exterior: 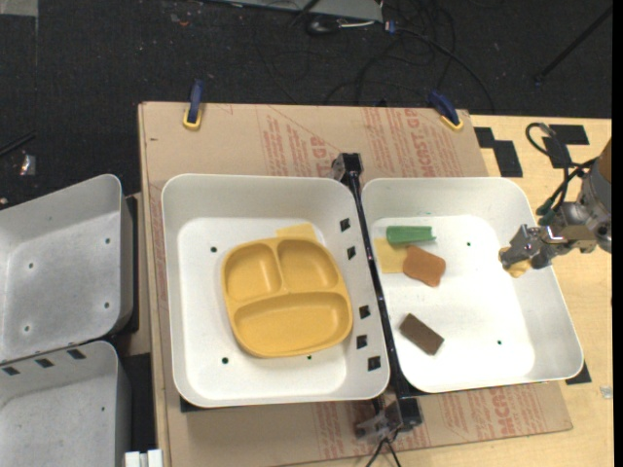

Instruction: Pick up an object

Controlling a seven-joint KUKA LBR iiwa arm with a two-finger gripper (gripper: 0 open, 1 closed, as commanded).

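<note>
My gripper [518, 257] sits at the right bin's [545, 358] right wall; whether it stands open, I cannot tell; the orange block [424, 266] lies well leftward.

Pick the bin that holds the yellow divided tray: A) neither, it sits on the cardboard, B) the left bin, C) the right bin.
B: the yellow divided tray lies inside the left bin, while the right bin holds the green block, orange block and brown block.
</note>
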